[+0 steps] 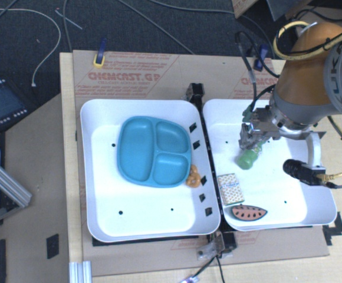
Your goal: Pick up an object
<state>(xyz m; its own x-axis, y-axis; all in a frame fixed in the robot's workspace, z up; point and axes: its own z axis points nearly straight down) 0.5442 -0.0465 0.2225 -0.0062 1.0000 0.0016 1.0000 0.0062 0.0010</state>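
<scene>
Green plastic thing, looks like a small bottle, is what I'm going for. It sits in the right bin, toward the far left part of the floor, tipped at a slant right under my gripper. My fingers are down on its upper end, but honestly I can't tell from this angle whether they're spread or clamped, so I won't claim I've got it.

My guess on handling: light, stiff, smooth and rounded, so it'll probably want to squirt out or roll if I pinch off-centre. I'd take it across the middle of the body, square to its long side.

Room-wise it's decent. The wall between the bins is off to the left, not touching the bottle. A patterned little packet and a watermelon slice toy lie nearer, along the near-left corner, apart from the bottle. Straight up is open. Left bin has a blue divided plate with a small orange bit at its edge, well out of my way.
</scene>
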